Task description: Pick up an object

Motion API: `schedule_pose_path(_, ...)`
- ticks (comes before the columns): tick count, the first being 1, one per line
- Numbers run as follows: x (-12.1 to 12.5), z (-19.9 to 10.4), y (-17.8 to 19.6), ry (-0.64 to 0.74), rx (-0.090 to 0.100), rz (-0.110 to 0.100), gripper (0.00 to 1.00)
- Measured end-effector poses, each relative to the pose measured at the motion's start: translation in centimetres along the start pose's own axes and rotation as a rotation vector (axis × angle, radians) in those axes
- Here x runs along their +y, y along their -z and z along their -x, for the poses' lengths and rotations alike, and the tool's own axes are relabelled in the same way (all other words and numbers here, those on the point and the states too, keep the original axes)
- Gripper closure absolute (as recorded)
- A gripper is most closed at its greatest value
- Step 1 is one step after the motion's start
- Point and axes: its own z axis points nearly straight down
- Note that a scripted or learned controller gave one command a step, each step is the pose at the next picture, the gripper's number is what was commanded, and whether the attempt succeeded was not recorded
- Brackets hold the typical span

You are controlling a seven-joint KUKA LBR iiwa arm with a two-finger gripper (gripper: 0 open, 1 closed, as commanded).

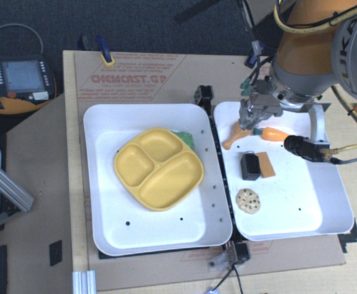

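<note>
My gripper (248,121) hangs low over the back left part of the right bin (325,207). Just beneath its tip lies a slim orange stick (232,139), slanting toward the bin's left wall. An orange carrot (275,134) lies right beside the gripper, to its right. Nearer the front sit a small black block (250,166) with a tan slab (266,164) against its right side. A round speckled cookie (247,201) lies in front of them. Whether the gripper touches the orange stick is not visible.
The left bin (105,182) holds a yellow divided plate (158,168) with a green thing (186,139) peeking from behind its back right rim. The ridge between the bins runs just left of the gripper. A handheld control unit (20,81) sits off the bench at far left.
</note>
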Motion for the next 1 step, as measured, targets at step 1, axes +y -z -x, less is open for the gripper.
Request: schedule_pose_path(1,-0.03,-4.39,-0.60,-0.001,0.000,-0.002,1.00)
